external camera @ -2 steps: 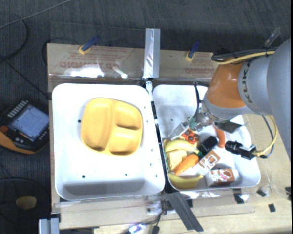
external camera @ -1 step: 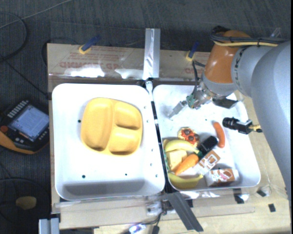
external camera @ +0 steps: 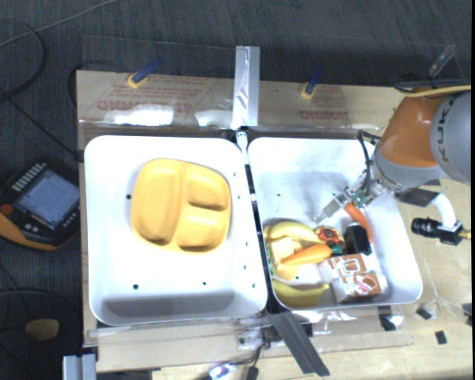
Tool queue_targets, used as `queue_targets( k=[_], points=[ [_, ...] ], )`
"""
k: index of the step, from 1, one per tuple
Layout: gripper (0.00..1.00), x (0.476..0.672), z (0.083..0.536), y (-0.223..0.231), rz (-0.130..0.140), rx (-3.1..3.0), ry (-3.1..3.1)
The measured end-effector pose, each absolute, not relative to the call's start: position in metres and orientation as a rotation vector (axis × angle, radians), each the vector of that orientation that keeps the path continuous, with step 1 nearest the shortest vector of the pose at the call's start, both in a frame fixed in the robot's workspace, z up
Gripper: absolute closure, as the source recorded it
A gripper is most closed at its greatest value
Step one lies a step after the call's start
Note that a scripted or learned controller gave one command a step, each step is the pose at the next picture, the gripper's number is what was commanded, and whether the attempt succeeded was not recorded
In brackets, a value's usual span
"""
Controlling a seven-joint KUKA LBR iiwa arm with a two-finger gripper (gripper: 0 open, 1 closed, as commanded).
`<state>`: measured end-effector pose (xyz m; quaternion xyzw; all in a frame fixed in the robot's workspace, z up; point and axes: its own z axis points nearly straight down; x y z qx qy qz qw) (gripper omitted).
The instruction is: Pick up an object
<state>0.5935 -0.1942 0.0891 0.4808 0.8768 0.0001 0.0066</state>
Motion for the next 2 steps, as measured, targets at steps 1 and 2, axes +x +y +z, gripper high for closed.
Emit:
queue_targets(
  k=[1, 2],
  points=[
    [0.0, 0.634, 0.088, -0.204, -0.002, 1.204, 2.892],
    [0.0, 0.652, 0.088, -0.196, 0.001, 1.265, 2.868]
  ],
)
